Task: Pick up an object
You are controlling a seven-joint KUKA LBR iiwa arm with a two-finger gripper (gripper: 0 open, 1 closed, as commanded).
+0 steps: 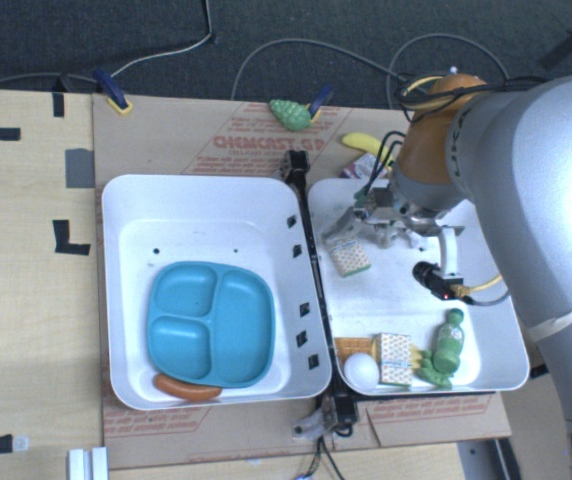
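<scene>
Now the gripper [351, 230] hovers in the right bin [486, 368], upper middle of frame, fingers spread wide over a small patterned packet [350, 258], so the next move is descending and closing.

Grey arm [526, 198] from the right — hand [371, 230] low, wrist bent.

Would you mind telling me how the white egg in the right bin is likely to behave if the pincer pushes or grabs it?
The egg looks round and smooth, so it would probably roll when nudged and might slip from a pinch. It sits against the patterned packet and near the bin's front wall, which may stop it rolling far.
</scene>
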